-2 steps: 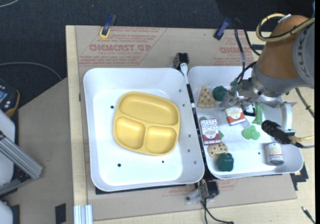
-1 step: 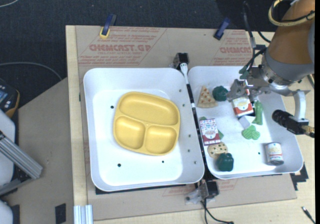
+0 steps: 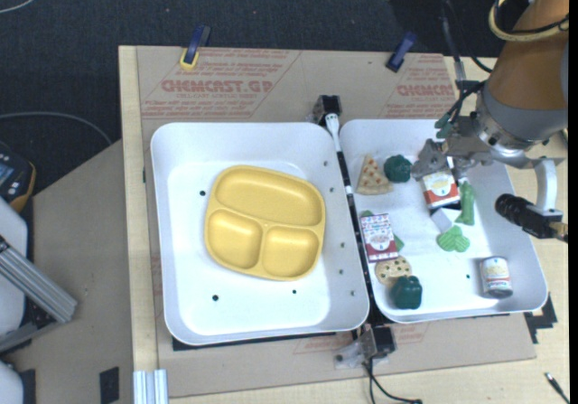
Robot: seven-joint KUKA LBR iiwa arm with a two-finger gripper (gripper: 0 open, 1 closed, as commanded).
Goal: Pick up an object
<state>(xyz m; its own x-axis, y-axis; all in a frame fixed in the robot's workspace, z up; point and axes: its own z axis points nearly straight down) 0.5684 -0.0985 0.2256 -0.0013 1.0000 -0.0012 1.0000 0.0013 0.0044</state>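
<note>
The gripper [image 3: 437, 167] hangs over the right bin [image 3: 524, 298], just above a small red-and-white carton [image 3: 440, 192], which it should straddle squarely, clear of the green toy [image 3: 456, 229] beside it.

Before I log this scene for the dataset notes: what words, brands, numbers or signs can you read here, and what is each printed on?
"CHEMCAST GP": red print, repeated, on the protective sheet covering the bench behind the bins; partly blurred.
Small red and white carton, right bin: label too blurred to read.
Red patterned packet: print too small to read.
Small can: label unreadable.
Yellow divided plate, left bin: no text.
</note>
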